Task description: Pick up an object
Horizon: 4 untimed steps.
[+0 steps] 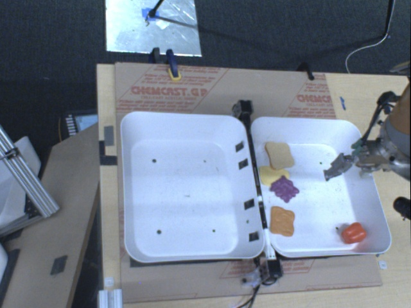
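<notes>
The pincer hovers over the right bin; whether it is released or clenched I cannot tell. The purple piece lies at its eight o'clock, near. Best to centre above it, then descend straight.

place: robotics lab or test cell | bench: board printed CHEMCAST GP under two shallow white bins | floor: dark carpet with a taped-down shiny metal sheet | fittings: aluminium extrusion frame at left, loose cables, clamps on board edge
</notes>
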Each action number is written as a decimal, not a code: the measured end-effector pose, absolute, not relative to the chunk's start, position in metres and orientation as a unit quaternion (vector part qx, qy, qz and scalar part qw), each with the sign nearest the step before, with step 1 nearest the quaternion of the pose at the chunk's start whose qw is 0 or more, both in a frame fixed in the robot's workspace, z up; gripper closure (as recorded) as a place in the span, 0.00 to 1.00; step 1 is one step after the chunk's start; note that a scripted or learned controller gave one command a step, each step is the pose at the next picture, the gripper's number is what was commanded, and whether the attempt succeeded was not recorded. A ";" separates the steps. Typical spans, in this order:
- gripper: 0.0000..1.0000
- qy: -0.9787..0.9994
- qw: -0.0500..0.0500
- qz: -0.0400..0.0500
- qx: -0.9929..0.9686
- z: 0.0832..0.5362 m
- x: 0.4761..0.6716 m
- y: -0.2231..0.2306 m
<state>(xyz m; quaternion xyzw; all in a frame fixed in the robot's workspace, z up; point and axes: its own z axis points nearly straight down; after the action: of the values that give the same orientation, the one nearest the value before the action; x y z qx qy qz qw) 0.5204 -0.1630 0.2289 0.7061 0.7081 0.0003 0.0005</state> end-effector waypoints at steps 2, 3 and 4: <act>1.00 0.710 0.005 0.004 0.704 0.335 0.526 -0.119; 1.00 0.712 0.004 0.005 0.702 0.425 0.536 -0.041; 1.00 0.709 0.006 0.007 0.705 0.543 0.485 -0.038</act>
<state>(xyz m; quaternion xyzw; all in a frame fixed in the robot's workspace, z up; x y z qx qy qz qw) 0.4850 -0.0381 0.5434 0.7052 0.7090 0.0066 0.0061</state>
